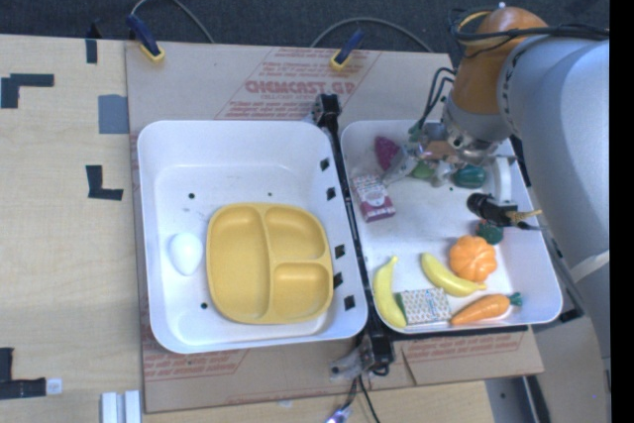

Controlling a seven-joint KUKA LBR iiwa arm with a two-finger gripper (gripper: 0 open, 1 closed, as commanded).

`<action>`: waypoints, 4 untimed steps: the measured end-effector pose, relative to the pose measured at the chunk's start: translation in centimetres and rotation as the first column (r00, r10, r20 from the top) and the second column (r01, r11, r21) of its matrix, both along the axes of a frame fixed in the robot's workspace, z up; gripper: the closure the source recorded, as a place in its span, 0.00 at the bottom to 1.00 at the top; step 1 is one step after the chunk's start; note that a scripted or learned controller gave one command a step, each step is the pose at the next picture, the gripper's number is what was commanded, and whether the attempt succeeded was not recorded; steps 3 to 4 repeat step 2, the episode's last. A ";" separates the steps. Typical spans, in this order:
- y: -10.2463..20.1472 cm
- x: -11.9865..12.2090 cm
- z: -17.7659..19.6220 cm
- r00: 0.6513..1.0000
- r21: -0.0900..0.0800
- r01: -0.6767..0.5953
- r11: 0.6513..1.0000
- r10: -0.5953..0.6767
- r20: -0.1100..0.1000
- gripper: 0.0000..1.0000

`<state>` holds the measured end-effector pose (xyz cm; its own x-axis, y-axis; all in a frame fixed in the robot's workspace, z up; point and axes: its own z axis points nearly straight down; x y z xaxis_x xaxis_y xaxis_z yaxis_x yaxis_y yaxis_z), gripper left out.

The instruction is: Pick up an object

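Two shallow white bins of smooth plastic with rounded corners are set side by side on a sheet of printed brown cardboard (287, 84) laid over a pale wood-grain bench (59, 243). In the left bin (158, 154) a matte yellow tray (267, 263) divided into three compartments is lying flat, with a small white oval piece (185, 253) just beside its left edge. In the right bin (540, 287) a cluster of toy foods is gathered: a ribbed orange pumpkin (473, 258), two curved yellow bananas (448, 275), an orange carrot (482, 309) with a green top, a speckled flat packet (426, 306), a pink-and-white carton (373, 197), a magenta piece (386, 152) and a teal object (468, 177). The gripper (436, 157) is positioned low over the far part of the right bin, near the magenta and teal pieces; how its jaws are set cannot be told.
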<state>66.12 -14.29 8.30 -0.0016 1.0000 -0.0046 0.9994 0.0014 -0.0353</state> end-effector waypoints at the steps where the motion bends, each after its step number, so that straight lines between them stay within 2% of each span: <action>1: -0.1 0.0 0.0 1.000 0.002 -0.001 1.000 0.001 -0.001 0.00; 2: -0.4 0.0 0.0 1.000 0.008 -0.003 1.000 0.003 -0.002 0.00; 4: -0.4 0.0 0.0 1.000 0.008 -0.003 1.000 0.003 -0.002 0.00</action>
